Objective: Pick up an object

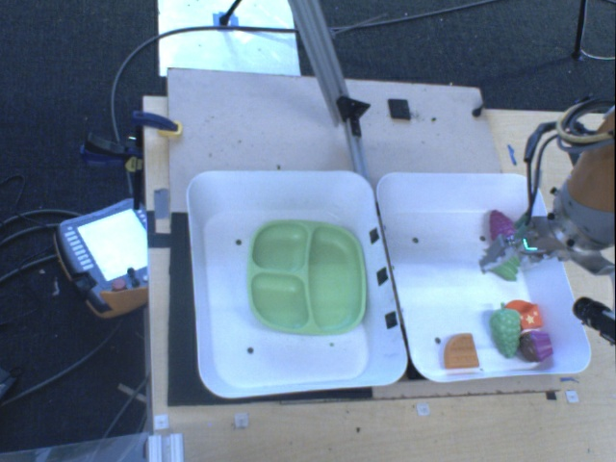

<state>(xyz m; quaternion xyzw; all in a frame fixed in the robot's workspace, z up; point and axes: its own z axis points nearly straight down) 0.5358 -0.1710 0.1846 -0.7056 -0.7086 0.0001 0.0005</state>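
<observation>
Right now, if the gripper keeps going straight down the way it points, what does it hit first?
Probably the purple toy lying just beside the gripper in the right bin, or else the bare bin floor next to it. Depth is hard to judge from this slant.

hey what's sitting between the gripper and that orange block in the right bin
In the camera view, only bare white bin floor lies between the gripper and the orange block. The green bumpy toy sits just right of that stretch.

Small magenta object (pixel 500 225) near right bin's (pixel 423 277) far right wall.
</observation>
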